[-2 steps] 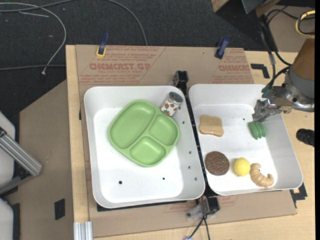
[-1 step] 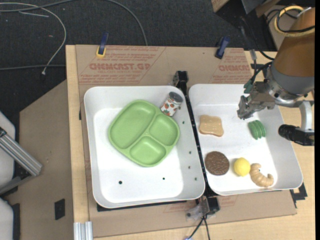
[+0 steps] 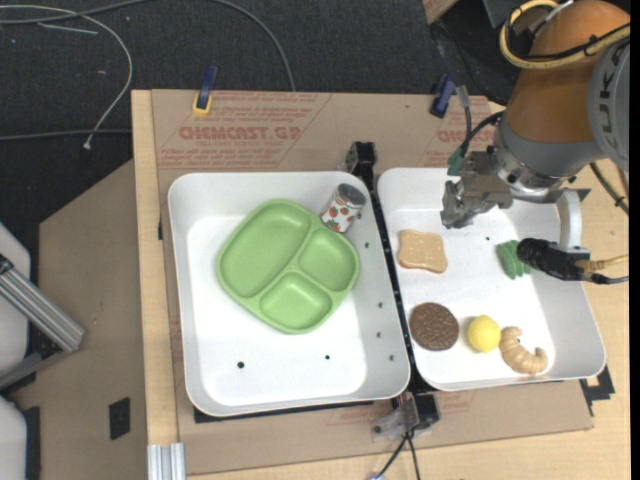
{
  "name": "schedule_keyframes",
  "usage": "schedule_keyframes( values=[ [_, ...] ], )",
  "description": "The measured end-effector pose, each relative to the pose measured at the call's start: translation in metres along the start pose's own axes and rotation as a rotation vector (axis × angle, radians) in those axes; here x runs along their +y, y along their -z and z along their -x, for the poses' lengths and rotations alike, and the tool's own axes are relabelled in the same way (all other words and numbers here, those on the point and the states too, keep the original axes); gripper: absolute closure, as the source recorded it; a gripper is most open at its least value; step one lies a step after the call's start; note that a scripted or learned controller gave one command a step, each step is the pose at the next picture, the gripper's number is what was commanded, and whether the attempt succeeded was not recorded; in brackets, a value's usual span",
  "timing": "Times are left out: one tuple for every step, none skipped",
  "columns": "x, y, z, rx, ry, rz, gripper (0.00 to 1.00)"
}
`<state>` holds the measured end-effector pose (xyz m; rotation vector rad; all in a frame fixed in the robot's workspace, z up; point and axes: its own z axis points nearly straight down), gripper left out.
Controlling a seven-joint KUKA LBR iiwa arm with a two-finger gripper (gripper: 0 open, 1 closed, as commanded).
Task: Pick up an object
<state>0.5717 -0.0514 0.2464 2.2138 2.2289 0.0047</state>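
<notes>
Altogether, right bin (image 3: 570, 308): one toast (image 3: 422, 252), cookie (image 3: 434, 326), lemon (image 3: 484, 334), croissant (image 3: 524, 351); tool (image 3: 458, 212) state unclear.

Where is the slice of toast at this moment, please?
In the camera view, the slice of toast lies in the right bin, near its left wall, above the brown round patty and just below-left of the pincer.

Arm (image 3: 575, 58) cropped by the right edge — green object (image 3: 513, 258) half-hidden behind a black fitting (image 3: 550, 258).
</notes>
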Motion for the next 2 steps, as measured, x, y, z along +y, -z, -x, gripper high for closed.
schedule_keyframes(
  values=[
    [-0.003,-0.011,-0.06,0.001,0.0,-0.006,1.0],
    [-0.003,-0.024,-0.118,0.001,0.0,-0.007,1.0]
  ],
)
